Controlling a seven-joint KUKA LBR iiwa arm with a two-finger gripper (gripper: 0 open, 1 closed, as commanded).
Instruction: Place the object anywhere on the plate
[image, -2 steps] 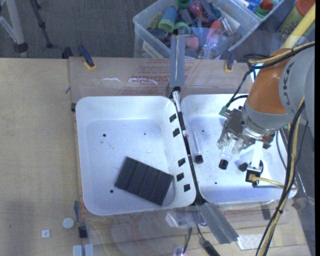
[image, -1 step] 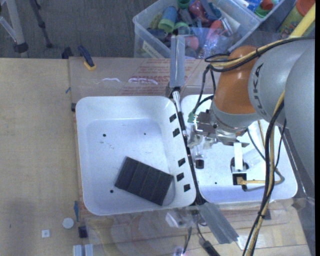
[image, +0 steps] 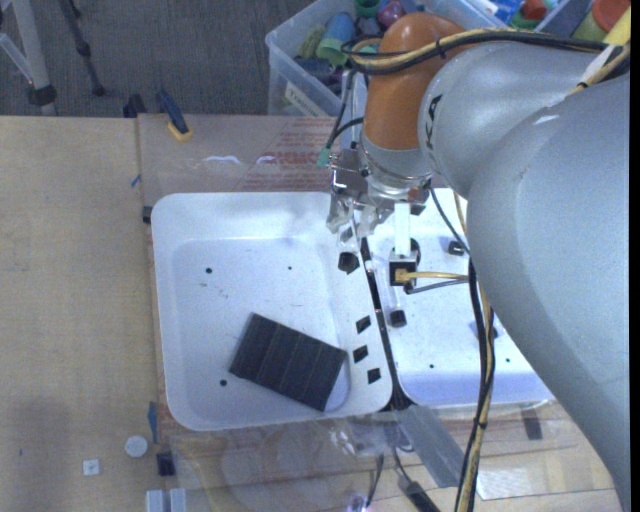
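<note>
- Claw (image: 372, 232) is hovering over the rims between both bins; I cannot tell its state.
- Dark slab (image: 288, 361) is lying down-left of me, long axis slanting.

Clear tub (image: 300, 60) of colourful toys behind bins (image: 190, 225).

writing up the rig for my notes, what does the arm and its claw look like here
The large rounded grey arm has smooth shell-like links and a glossy orange band above the wrist. Below that sits a silvery metal wrist flange, then the small metallic claw with pale fittings. Black and yellow cables run along the arm's outside, and a thin yellow cable trails beside the claw.
</note>
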